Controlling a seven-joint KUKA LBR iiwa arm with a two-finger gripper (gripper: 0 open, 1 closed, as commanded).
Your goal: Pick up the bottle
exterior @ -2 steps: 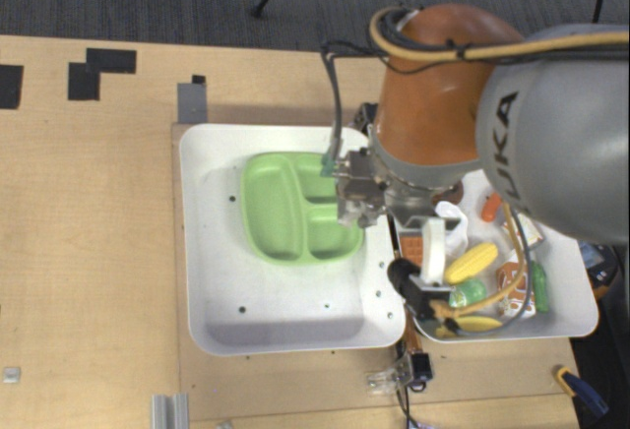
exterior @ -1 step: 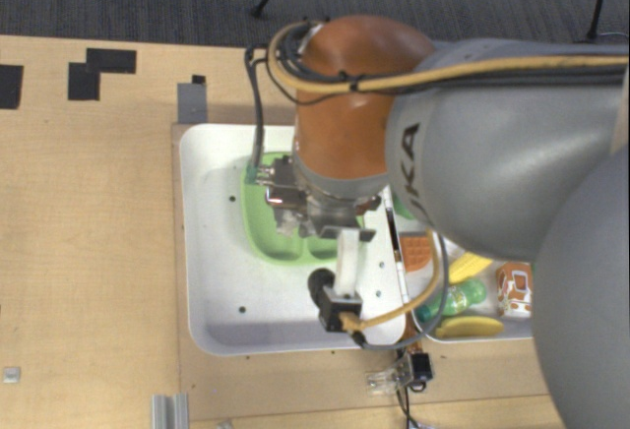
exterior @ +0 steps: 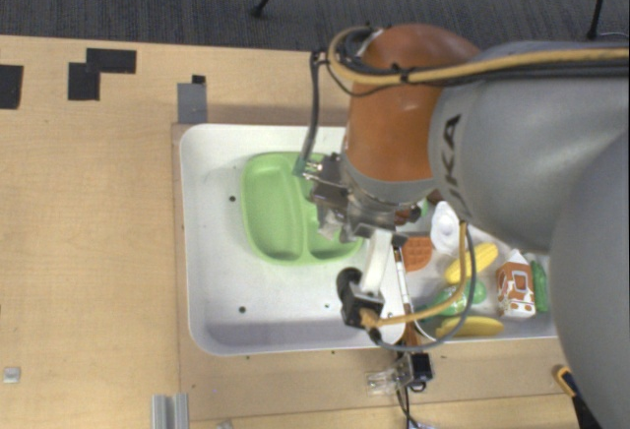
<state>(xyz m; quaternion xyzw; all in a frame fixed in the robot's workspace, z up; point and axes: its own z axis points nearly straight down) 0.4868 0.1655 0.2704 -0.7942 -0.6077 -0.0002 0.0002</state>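
The bottle (exterior: pixel 514 287) is small, orange and white. It sits in the white bin (exterior: pixel 212 250), well apart from the claw (exterior: pixel 335 206). It is off to the claw's right and a bit lower in the picture, close by the big grey arm (exterior: pixel 532 152). Just beside the bottle, on the side away from the claw, is a green thing (exterior: pixel 539 284). Between the bottle and the claw lie a round orange thing (exterior: pixel 418 255) and a white thing (exterior: pixel 448 220), bunched close together. A yellow banana (exterior: pixel 479 326) lies a little lower. The claw hangs over the right side of a green dish (exterior: pixel 276 211) with two hollows. The arm's orange band (exterior: pixel 394 112) hides most of the claw, so I cannot tell if it is apart or together. The bin rests on a pale wood bench (exterior: pixel 89 250).
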